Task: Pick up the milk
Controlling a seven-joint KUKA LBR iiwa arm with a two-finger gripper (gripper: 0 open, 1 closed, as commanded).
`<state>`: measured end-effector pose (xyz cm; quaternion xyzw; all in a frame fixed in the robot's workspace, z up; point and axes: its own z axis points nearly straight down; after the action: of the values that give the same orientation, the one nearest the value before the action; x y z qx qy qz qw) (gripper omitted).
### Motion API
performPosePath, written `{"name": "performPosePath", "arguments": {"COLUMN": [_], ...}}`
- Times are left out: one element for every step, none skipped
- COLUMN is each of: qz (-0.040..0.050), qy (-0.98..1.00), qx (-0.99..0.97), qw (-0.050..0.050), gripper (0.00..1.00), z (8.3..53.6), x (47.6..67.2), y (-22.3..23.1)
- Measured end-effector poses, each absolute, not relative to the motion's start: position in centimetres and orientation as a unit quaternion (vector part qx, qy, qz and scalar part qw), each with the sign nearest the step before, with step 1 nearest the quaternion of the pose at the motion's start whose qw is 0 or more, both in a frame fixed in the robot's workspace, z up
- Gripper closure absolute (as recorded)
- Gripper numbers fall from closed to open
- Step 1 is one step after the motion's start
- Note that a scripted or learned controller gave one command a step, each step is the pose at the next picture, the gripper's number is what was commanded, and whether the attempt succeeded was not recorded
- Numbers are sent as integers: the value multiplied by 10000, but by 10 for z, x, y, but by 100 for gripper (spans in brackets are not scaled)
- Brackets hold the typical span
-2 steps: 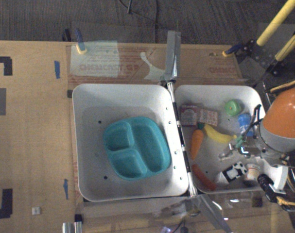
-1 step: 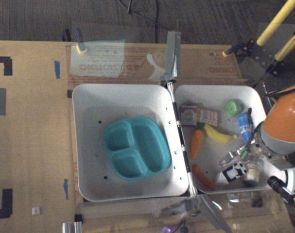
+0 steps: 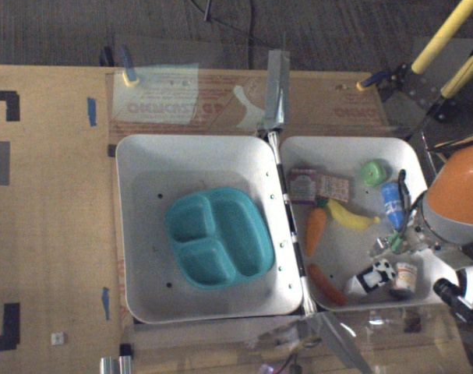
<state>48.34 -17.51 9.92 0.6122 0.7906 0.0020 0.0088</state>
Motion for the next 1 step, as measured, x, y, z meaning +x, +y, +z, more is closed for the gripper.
{"name": "performPosePath", "arguments": {"qz": [2], "qy": [6957], "qx": [7183], "qw": [13], "gripper": [100], "z": [215], "x": [557], "y": [-162]}}
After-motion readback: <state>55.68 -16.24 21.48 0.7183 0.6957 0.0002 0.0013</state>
